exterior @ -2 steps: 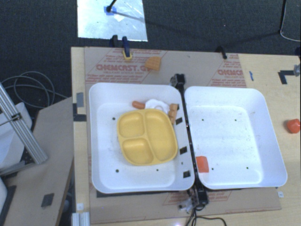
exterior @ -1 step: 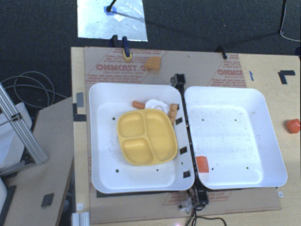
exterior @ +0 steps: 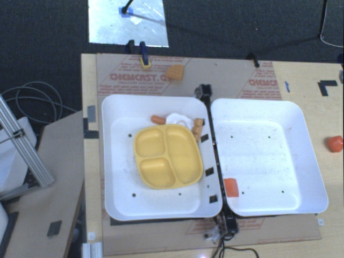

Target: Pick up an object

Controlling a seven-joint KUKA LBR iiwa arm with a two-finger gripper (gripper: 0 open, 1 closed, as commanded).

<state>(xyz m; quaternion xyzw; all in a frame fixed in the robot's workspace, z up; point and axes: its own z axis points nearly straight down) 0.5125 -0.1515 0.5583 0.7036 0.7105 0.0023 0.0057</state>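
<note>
Trouble, as I judged it, could come mostly from the left bin. There the yellow divided plate lay flat in the middle, wide and smooth, and I expected it to slip from a pinch on its rim. At the far edge of the plate a small orange piece, a white piece and a tan piece were crowded together, so a grasp could catch two of them or push one under the plate. The orange block lay alone in the right bin, near its front left corner; the wall beside it could block a descent. How the fingers stood I could not tell.
</note>
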